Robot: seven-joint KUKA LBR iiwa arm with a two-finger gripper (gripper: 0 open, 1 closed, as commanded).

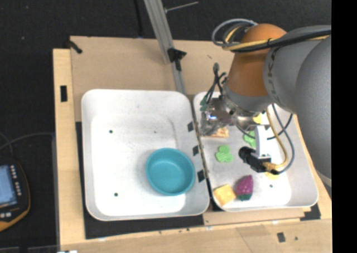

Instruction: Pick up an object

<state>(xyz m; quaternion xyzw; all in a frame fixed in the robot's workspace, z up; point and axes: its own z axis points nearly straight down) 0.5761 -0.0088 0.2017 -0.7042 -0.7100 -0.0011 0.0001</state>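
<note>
My gripper (214,126) is low over the left part of the right bin (279,197), close to the wall between the two bins. A small tan and orange object (221,132) lies right at its tip. Just in front of it sits a green toy (224,154). A yellow block (224,194) and a magenta berry-like toy (244,186) rest near the bin's front edge. A yellow piece (259,118) and a green piece (250,138) peek out from under the wrist.
A teal bowl (169,171) stands in the left bin (106,135), near its front right corner. A slanted metal pole (162,29) rises behind the bins. Black cables (279,140) loop off the wrist over the right bin. A handheld pendant (10,186) lies at far left.
</note>
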